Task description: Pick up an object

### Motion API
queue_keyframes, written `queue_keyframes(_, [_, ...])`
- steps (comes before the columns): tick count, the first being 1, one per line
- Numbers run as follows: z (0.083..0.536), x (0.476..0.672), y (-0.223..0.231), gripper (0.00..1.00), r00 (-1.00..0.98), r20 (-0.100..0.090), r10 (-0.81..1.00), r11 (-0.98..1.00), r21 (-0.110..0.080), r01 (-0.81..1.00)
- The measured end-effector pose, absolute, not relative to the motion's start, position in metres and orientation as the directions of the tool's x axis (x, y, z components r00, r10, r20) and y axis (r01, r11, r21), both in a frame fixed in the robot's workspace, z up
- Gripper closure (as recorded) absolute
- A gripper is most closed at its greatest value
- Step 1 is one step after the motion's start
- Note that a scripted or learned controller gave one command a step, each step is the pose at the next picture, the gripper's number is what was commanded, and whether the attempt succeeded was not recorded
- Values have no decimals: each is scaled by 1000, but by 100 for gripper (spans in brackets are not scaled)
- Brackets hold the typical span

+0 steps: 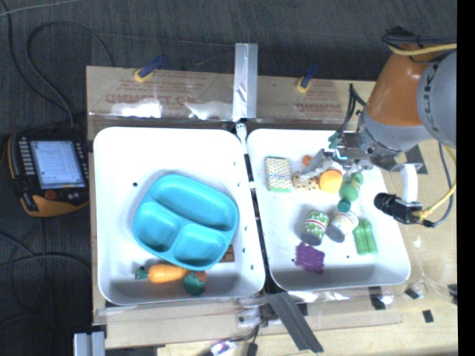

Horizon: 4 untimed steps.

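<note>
The gripper (335, 152) is hovering just right of the orange toy (330, 178) in the right bin (282, 273), its grasp state impossible to tell.

One fixed camera looks down at a slant on both white bins (104, 199) (the arm (404, 95) enters from right).

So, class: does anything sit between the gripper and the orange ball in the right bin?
Nothing visible does. The gripper hangs right at the orange ball, with the green bottle beside it, not between.
</note>
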<state>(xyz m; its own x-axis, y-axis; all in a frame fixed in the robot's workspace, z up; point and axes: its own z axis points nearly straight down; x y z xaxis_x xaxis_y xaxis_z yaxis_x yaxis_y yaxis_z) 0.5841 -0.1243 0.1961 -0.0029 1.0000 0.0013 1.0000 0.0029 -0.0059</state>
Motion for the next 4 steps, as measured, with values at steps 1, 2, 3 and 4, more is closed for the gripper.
queue_keyframes(1, [93, 617, -168, 0, 8, -4, 1000, -8, 4, 1000])
queue_keyframes(2, [89, 643, -178, 0, 54, -3, 999, -54, 11, 998])
queue_keyframes(3, [97, 645, -178, 100, 52, -6, 999, -52, 13, 999])
queue_keyframes(4, [190, 669, -147, 100, 73, -2, 997, -73, -3, 997])
